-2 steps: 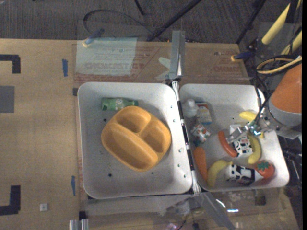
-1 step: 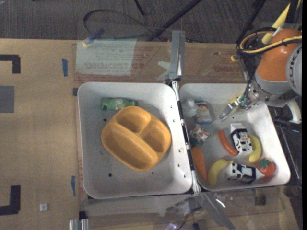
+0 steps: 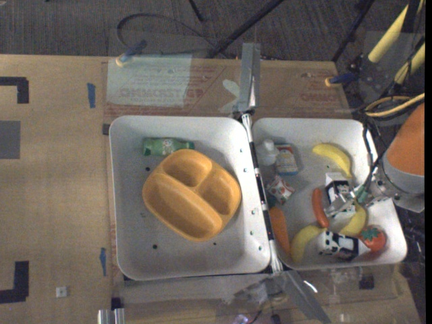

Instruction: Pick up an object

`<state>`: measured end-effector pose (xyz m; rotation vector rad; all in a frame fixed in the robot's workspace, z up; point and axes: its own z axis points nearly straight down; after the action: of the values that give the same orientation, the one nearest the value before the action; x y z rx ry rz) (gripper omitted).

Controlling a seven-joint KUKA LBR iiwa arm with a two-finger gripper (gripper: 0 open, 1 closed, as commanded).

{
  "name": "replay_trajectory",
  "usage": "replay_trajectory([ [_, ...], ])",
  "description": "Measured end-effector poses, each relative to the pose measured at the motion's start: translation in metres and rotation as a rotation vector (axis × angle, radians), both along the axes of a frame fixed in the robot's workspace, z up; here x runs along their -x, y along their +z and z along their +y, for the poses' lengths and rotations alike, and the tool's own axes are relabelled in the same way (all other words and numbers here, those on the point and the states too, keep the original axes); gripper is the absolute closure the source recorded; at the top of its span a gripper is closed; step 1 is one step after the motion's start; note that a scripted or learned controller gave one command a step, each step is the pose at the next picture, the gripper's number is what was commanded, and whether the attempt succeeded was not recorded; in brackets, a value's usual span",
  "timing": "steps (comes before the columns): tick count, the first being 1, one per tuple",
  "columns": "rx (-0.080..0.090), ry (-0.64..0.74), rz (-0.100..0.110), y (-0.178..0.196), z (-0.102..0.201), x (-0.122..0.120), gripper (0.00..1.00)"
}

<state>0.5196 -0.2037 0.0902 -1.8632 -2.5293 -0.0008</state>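
Note:
The right bin [image 3: 397, 247] holds several toy foods: a yellow banana [image 3: 334, 157] at the back, a red-orange sausage shape [image 3: 318, 208], a yellow piece [image 3: 357, 221], a second yellow banana [image 3: 304, 240], a black-and-white cow-patterned item [image 3: 337, 246], a red tomato-like piece [image 3: 373, 239] and an orange carrot [image 3: 279, 227]. My gripper [image 3: 342, 200] is low in this bin, over the sausage shape and the yellow piece. The arm's orange band [image 3: 415, 147] sits at the right edge. Whether anything is in the gripper is hidden from this angle.
A white bottle [image 3: 266, 152], a small carton [image 3: 287, 158] and a red-and-white box [image 3: 280, 190] lie near the right bin's left wall. The left bin [image 3: 118, 181] holds an orange divided plate [image 3: 192, 193] and a green packet [image 3: 167, 146].

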Motion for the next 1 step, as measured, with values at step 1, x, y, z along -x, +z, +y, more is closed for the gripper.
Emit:
replay_trajectory([
  [1,0.005,-0.002,-0.013,0.0147,-0.0018,-0.0035,1.00],
])
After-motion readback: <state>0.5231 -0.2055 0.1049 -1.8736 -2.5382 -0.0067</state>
